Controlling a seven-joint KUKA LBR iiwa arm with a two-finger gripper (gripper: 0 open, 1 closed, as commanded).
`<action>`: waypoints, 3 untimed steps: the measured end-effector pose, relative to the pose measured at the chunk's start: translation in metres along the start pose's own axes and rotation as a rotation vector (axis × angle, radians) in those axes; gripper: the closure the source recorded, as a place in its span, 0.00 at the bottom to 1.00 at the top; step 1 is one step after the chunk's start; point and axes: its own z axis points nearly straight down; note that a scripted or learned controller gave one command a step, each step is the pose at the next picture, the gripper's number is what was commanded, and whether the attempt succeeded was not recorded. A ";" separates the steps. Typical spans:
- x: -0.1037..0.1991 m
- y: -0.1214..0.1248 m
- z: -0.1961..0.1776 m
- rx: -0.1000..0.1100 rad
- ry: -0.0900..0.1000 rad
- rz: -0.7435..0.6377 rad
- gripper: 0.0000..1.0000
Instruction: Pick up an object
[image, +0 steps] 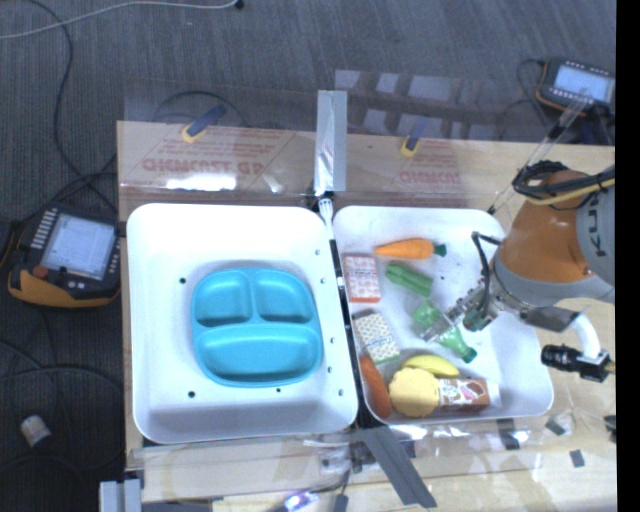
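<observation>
Crowded front edge of right bin (520, 400), gripper (470, 312) mid-bin by green bottle (445, 325), grip unclear; roomy beside blue tray (258, 325).

From my console: my gripper (470, 310) sits low in the right bin (520, 395), just beside a green object (436, 322). Carrot (405, 248), banana (428, 365) and cartons lie around it. The left bin (160, 400) bears a blue divided plate (258, 325).
</observation>
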 end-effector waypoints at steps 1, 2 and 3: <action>0.043 0.042 -0.105 0.008 0.007 -0.153 1.00; 0.020 0.079 -0.001 0.011 0.007 0.107 1.00; 0.061 0.094 -0.121 0.013 0.002 0.262 1.00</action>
